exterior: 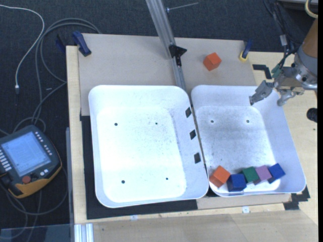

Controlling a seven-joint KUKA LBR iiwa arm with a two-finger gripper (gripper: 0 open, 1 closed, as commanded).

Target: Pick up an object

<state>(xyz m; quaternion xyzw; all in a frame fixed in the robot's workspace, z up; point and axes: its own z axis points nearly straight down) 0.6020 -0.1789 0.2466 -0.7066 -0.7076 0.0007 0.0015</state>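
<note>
While the tool (270, 95) hangs spread open and empty at the frame's right edge, the small colored cubes (247, 176) sit well below it, along the right white bin's (237, 130) lower rim.

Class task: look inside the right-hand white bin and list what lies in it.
Inside the right bin, five cubes cluster along the near edge: orange, dark blue, green, purple and blue. Whatever lies beneath them is covered.
</note>
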